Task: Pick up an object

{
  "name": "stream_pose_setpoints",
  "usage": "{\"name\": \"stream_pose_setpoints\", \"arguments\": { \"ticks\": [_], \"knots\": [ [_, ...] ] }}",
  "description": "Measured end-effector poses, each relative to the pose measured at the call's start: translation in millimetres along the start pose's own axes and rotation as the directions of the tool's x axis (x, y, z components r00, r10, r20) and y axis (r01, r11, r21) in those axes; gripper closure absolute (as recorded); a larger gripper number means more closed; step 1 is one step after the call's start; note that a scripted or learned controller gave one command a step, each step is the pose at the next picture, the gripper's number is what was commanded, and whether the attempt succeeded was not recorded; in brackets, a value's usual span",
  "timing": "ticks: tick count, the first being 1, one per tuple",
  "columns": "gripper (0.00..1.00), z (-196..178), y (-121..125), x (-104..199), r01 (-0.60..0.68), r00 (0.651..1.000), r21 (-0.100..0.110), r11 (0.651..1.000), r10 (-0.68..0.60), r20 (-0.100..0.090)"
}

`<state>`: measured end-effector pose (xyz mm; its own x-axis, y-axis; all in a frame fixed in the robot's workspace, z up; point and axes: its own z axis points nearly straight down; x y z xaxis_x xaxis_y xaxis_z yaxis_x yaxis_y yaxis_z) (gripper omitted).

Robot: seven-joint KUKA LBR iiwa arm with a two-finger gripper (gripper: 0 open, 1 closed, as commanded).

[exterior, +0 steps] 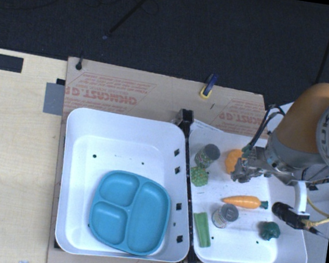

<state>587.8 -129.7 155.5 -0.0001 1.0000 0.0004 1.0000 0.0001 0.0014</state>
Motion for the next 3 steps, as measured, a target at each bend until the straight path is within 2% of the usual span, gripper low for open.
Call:
{"name": "stream_pose_setpoints", "arguments": {
  "ticks": [1, 2, 3],
  "knots": [
    [1.00, -48, -2, -9, -0.002, 1.000, 0.001, 1.000, 0.002, 0.000],
    [1.00, -73, -1, -10, 0.000, 1.000, 0.001, 1.000, 0.000, 0.000],
    [1.00, -64, -9, 45, 0.004, 1.000, 0.006, 1.000, -0.004, -0.003]
  ]
}}
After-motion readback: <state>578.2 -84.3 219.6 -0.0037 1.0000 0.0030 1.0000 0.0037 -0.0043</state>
